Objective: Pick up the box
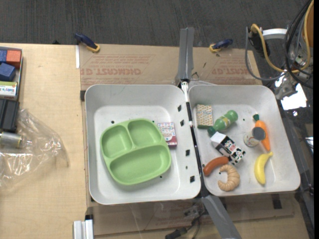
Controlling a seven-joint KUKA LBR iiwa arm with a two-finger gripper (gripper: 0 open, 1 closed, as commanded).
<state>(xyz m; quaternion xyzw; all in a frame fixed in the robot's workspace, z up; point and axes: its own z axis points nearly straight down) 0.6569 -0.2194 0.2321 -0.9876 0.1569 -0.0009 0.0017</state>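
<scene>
Beside the green plate [135, 152] lies the box [167, 133].

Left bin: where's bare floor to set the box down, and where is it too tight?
In the left bin, bare floor runs along the back wall behind the green plate, and down the right side below the small box. The right bin is crowded: croissant, banana, sausage, carrot and bottle.

Pale wooden bench [45, 183] under cardboard sheet [129, 66], dark carpet [124, 9] behind
</scene>
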